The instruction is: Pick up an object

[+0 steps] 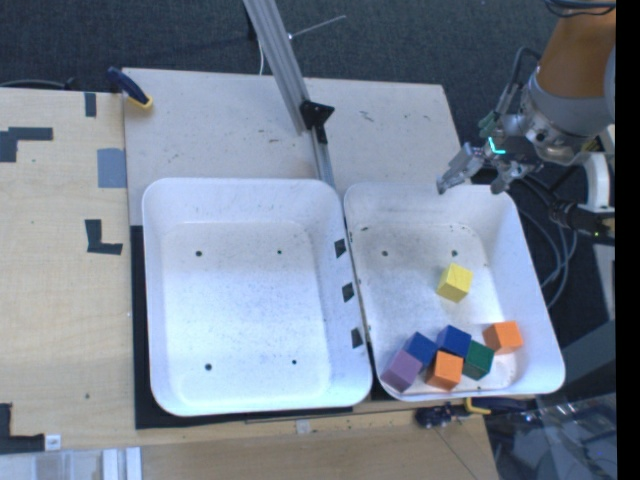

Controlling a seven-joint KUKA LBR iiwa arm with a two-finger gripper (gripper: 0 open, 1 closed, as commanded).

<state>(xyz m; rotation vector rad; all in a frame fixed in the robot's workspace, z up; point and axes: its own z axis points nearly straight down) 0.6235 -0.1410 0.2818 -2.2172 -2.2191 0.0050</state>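
My gripper (pixel 476 176) hangs over the far rim of the right bin (pixel 400 268), near its back right corner. Its two fingers stand apart, open, with nothing between them. A yellow cube (pixel 454 281) lies alone in the middle right of that bin, well in front of the gripper. Along the bin's near edge sits a cluster: a purple cube (pixel 403 369), two blue cubes (pixel 421 347) (pixel 454 339), an orange cube (pixel 446 369), a green cube (pixel 479 358) and a second orange cube (pixel 505 336).
The left bin (pixel 240 298) sits beside the right one. A slanted metal rail (pixel 285 58) runs from the top down to the gap between the bins. A blue and yellow tool (pixel 130 88) lies at the board's far left corner.
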